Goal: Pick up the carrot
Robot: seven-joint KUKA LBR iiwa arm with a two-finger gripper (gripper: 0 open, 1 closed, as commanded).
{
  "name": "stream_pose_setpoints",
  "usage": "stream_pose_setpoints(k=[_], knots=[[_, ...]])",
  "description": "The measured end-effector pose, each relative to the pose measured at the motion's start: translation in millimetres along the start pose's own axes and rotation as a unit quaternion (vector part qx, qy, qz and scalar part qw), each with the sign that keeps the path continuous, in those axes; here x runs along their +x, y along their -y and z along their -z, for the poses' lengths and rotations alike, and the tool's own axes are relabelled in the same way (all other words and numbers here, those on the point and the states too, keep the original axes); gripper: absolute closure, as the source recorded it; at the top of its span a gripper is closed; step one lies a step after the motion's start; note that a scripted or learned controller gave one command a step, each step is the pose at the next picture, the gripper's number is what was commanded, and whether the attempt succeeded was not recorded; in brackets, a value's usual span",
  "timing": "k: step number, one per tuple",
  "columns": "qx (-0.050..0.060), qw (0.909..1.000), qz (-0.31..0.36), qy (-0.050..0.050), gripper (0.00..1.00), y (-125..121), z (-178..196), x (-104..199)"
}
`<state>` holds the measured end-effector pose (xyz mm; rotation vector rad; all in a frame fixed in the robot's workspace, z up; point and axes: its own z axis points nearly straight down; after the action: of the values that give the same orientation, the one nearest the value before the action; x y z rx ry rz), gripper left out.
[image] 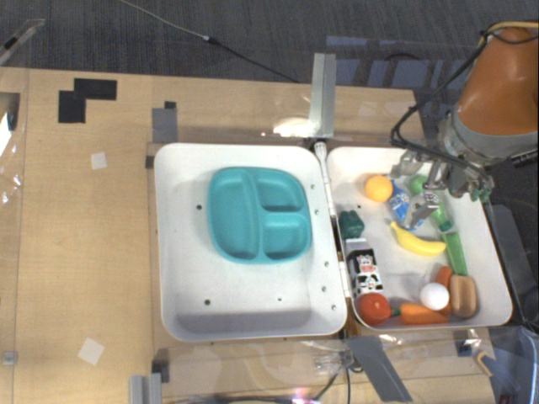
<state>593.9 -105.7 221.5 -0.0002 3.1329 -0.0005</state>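
Camera view: you look down on two shallow white plastic bins side by side on the wooden bench, the left bin (181, 225) and the right bin (497, 297).
Landmark: take the teal three-compartment plastic tray (257, 213); it lies flat in the middle of the left bin, one tray.
Carrot: you see one small orange carrot (421, 314) lying flat in the right bin, well to the right of the tray and lower in the view, at the bin's near rim.
Carrot's neighbours: one red tomato (373, 307) touches its left end, one white egg-like ball (434, 295) sits just above it, one brown bread-roll shape (462, 295) stands at its right.
Other pieces right of the tray: one orange ball (378, 188), one yellow banana (418, 241), one long green vegetable (455, 251), one dark green block (350, 223), one black-and-white carton (363, 268), one blue-and-white packet (402, 209).
Arm: the grey arm with its orange band (504, 82) comes in from the right, far from the tray.
Gripper (429, 194): it hangs over the blue-and-white packet, well apart from the carrot.
Pincer: you cannot tell whether it is apart or together; it is blurred against the clutter.
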Motion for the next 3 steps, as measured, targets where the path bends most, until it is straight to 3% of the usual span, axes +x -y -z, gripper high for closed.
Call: stream_pose_setpoints(k=[1, 2, 3], knots=[[-0.002, 0.9975, 0.070, -0.005, 0.00, -15.1, -112.6, -24.6], [0.000, 0.9958, 0.092, 0.003, 0.00, -12.5, -132.5, -57.6], [0.001, 0.9955, 0.094, 0.009, 1.00, -13.8, -117.7, -61.2]])
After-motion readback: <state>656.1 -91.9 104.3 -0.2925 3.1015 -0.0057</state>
